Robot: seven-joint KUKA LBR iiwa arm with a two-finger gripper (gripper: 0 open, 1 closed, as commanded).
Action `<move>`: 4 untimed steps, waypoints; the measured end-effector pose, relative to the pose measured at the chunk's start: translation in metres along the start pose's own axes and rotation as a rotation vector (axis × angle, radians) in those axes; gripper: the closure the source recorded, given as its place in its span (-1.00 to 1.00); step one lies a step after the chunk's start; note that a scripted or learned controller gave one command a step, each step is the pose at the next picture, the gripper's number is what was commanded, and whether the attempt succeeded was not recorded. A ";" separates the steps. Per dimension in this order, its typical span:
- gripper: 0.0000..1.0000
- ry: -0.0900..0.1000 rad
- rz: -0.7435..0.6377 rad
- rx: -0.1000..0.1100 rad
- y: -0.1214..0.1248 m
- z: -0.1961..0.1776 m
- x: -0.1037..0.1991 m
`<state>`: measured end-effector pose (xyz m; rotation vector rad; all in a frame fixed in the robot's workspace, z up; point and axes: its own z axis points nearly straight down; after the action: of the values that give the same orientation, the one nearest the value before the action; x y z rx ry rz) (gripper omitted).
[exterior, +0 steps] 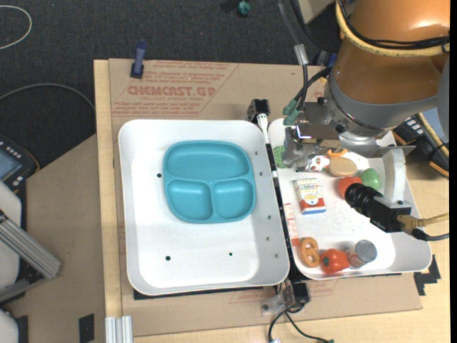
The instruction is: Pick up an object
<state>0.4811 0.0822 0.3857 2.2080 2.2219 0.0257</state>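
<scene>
Metal two-finger gripper [296,140] at right bin's [400,263] 11 o'clock corner | jaws: cannot tell | likely reaching small white toy [319,163] at 5 o'clock

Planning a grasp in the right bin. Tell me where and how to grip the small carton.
Grip the carton across its two long sides, coming straight down from above. It lies flat on the bin floor, its long axis running roughly up and down the view, with bare floor on both long sides, so fingers should fit there. The gripper sits near the bin's top left corner, just beyond it.
</scene>
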 end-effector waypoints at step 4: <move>1.00 -0.003 0.005 0.010 -0.001 0.020 0.054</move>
<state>0.4800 0.1363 0.3655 2.2170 2.2198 0.0119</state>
